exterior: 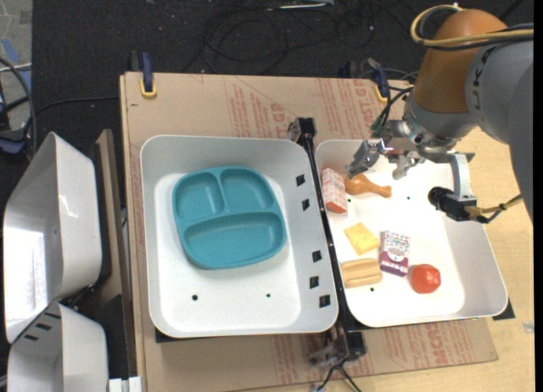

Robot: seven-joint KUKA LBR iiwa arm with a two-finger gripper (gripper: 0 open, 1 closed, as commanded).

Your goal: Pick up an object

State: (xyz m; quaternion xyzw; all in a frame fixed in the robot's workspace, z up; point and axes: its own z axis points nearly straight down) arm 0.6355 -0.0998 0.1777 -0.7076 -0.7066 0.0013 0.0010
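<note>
Bench (212, 106) of brown board, with two shallow white bins side by side. Left bin (161, 238) held a teal divided plate (229, 216), lying flat near its middle. Right bin (479, 271) held the loose pieces: a chicken drumstick (370, 185) toward the far end, a small red-and-white carton (333, 190) just left of it against the wall, a yellow cheese wedge (361, 238) nearer the middle, a hot dog bun (360, 273) below that, a purple-and-white box (394, 252) beside the cheese, and a red tomato (425, 277) close to the box. Reached in from the right, grey arm (501, 76) with orange band, over the far part of the right bin. Claw (382, 159) hung just above the drumstick, near it but with nothing seen between the fingers. Could not tell whether open or closed at that angle.
</note>
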